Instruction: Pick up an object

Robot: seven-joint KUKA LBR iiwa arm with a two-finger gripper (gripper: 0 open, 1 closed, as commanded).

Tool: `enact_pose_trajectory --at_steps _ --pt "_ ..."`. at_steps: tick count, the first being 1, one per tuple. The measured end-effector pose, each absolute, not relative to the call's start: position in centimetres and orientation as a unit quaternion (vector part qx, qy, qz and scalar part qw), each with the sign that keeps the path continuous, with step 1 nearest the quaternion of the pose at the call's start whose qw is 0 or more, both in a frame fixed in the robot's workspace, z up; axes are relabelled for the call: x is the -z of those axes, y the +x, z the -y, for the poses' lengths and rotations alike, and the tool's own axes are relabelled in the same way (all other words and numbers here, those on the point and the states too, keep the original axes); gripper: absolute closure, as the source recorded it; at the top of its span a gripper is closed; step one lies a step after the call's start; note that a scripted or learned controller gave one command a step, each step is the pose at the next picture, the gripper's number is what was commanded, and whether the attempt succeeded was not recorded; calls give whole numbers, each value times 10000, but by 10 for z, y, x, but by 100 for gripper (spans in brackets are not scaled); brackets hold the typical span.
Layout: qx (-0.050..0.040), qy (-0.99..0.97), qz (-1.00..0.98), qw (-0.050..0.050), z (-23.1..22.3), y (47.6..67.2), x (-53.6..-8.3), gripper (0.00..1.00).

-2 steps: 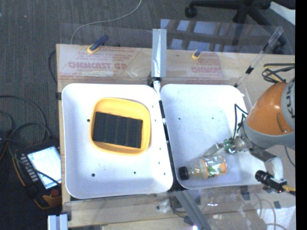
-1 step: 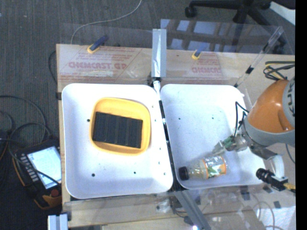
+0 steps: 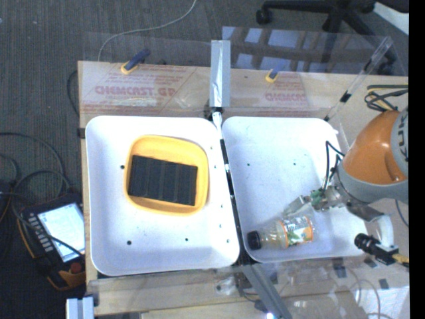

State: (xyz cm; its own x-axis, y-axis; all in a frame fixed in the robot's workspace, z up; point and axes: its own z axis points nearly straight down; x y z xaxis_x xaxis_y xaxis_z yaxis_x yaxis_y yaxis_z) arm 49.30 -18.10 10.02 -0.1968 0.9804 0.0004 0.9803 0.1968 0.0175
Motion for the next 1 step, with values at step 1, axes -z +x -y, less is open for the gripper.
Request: enact_pose_trajectory --at_steps 1 --pt "-30 6541 -7563 112 131 491 -92 0"
